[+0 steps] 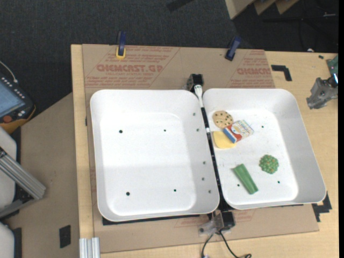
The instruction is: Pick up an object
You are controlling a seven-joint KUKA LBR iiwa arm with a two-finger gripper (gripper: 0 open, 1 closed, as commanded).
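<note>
The right bin holds several small objects. A round tan cookie with dark chips lies near its upper left. Just below it sit a yellow piece and a small white packet with red and blue marks. A green bushy ball rests toward the right, and a green bar lies at a slant near the front. My gripper is at the view's far right edge, outside the right bin and well away from the objects.
The left bin stands beside the right one, their rims meeting along a dark seam. Both rest on a brown cardboard sheet held by clamps at the back. A metal rail lies at the left.
</note>
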